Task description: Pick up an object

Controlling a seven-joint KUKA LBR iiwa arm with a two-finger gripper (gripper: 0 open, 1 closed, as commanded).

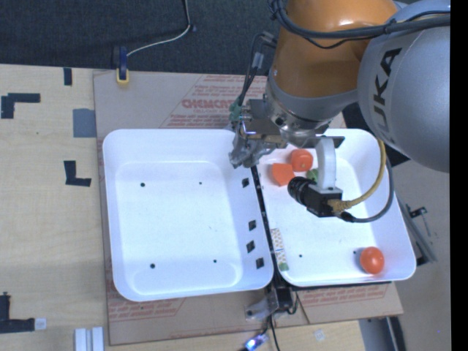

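— We're seeing a grey arm (420,86) with black "UKA" lettering and a glossy orange band (336,31).
— And we've got black cables looping over it, plus a yellow-tipped hose below.

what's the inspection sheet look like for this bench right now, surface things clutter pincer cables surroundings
surface: two white bins side by side, left bin and right bin, on a cardboard sheet.
job's things: two orange pieces near the right bin's top, touching; a third orange piece at its lower right corner.
clutter: nothing seen.
pincer: pincer sits over the divide between the bins at their top edge; nothing visibly held.
cables: white cable across the dark backdrop; yellowish hose looping off the wrist.
surroundings: wooden bench with black tape marks.
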